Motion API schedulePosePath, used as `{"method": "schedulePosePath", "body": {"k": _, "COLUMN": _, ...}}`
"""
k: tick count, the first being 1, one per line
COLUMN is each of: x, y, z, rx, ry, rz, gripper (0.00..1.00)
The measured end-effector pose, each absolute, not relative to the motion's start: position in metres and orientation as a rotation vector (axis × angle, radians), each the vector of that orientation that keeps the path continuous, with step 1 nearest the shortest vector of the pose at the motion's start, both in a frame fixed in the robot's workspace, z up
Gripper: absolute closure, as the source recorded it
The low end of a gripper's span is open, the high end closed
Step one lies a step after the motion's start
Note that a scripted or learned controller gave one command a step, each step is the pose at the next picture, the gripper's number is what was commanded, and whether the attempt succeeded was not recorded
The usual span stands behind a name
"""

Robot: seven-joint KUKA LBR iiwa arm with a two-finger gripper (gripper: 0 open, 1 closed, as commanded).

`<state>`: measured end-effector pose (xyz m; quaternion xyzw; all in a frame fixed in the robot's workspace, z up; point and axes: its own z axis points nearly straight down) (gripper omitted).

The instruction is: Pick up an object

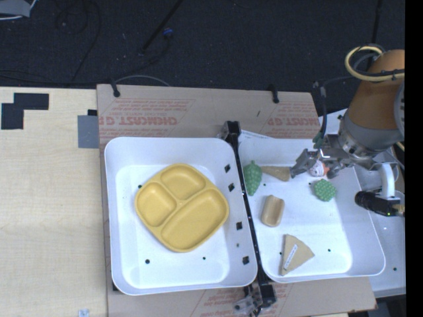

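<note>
Left bin (pixel 125 177) carries a yellow divided plate (pixel 182 207). Over in the right bin (pixel 360 243): green piece (pixel 252 177), tan block (pixel 272 211), wedge (pixel 295 253), another green piece (pixel 324 190). The gripper (pixel 318 166) hovers just above it, fingers spread apart, holding nothing.

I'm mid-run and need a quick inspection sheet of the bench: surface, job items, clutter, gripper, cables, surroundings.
Surface: two white bins side by side, left bin and right bin, on cardboard.
Job's things: in the right bin, a tan block, a wedge, a green piece by the divider, a tan strip, a green knobbly piece.
Clutter: yellow divided plate in the left bin.
Gripper: gripper low over the right bin's far side, next to the green knobbly piece; nothing seen held.
Cables: dark cables on the floor; yellow loop on the arm.
Surroundings: wooden table at left.
</note>
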<state>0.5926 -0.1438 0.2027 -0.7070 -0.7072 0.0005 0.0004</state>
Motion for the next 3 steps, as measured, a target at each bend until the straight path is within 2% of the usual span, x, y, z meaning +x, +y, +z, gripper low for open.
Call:
{"method": "schedulePosePath", "body": {"k": 1, "x": 0.586, "y": -0.144, "z": 0.139, "rx": -2.216, "ry": -2.215, "rz": 0.008, "gripper": 0.0}}
{"method": "schedulePosePath", "body": {"k": 2, "x": 0.588, "y": -0.143, "z": 0.091, "rx": -2.226, "ry": -2.219, "rz": -0.005, "gripper": 0.0}}
{"method": "schedulePosePath", "body": {"k": 3, "x": 0.589, "y": -0.144, "z": 0.102, "rx": -2.227, "ry": -2.219, "rz": -0.005, "gripper": 1.0}}
